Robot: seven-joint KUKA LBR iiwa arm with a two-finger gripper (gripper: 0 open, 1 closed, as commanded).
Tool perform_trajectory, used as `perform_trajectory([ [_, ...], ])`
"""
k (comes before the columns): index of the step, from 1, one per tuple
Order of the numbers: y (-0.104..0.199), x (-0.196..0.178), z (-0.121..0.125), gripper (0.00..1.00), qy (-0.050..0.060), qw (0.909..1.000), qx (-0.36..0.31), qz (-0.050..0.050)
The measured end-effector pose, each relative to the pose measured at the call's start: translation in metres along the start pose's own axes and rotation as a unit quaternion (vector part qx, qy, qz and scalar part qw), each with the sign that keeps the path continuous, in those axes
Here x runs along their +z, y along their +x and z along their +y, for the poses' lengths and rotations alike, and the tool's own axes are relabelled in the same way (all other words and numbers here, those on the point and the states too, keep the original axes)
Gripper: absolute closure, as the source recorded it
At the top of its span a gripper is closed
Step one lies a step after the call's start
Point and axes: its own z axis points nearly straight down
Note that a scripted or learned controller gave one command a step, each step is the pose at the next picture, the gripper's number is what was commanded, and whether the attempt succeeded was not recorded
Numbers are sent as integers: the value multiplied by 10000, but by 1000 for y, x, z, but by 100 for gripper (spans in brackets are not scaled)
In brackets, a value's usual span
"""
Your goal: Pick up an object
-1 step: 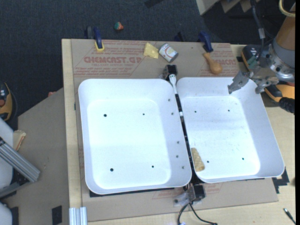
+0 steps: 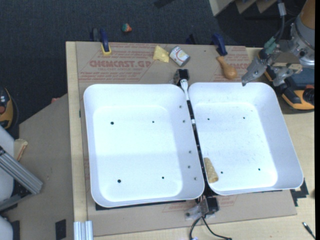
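A small tan, cork-like cylinder (image 2: 210, 169) lies in the right bin (image 2: 280, 129), against its left wall near the front corner. My gripper (image 2: 259, 80) hangs over the back right corner of that bin, far from the cylinder. Its fingers (image 2: 252, 72) stand apart, open, with nothing between them. The left bin (image 2: 95, 134) shows only its white floor with a few dark dots.
On the cardboard behind the bins lie a yellow piece (image 2: 161, 54), a small white box (image 2: 179, 55) and an orange-brown wooden piece (image 2: 227, 69). Blue clamps (image 2: 104, 40) hold the board's back edge. A yellow device (image 2: 300, 97) sits at the right.
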Motion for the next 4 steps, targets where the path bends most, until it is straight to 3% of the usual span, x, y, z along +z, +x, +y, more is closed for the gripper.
perform_trajectory([
  [1,-4,-4,0,100,38,10000,27,-9],
  [2,-20,-90,-44,100,14,10000,46,-12],
  [3,-31,35,-92,100,140,9999,56,16],
  [4,23,-167,-99,100,-47,10000,12,-7],
])
